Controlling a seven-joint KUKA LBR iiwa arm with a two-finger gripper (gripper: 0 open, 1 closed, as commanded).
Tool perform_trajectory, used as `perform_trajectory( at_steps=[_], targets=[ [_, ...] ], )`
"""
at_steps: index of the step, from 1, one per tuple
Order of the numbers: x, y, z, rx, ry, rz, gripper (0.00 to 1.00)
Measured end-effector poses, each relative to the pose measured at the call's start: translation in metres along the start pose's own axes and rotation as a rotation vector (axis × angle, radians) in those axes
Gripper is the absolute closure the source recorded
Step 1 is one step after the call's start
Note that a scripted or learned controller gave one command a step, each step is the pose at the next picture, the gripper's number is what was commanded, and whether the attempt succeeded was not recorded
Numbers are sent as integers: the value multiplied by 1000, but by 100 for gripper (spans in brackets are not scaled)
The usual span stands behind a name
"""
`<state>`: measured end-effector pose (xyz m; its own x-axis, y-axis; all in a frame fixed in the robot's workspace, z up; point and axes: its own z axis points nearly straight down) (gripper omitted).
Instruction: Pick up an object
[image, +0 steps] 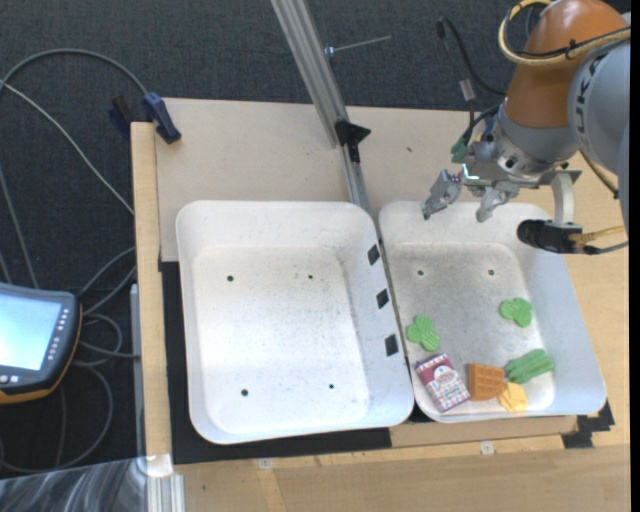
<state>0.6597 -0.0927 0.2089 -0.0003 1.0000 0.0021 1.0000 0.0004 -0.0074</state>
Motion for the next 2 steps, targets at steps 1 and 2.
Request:
perform_trajectory(
  at_steps=[1,2],
  targets=[
    [0,1,-3,-5,-1,-1,0],
    [-2,9,56,-1,-1,-1,0]
  ],
)
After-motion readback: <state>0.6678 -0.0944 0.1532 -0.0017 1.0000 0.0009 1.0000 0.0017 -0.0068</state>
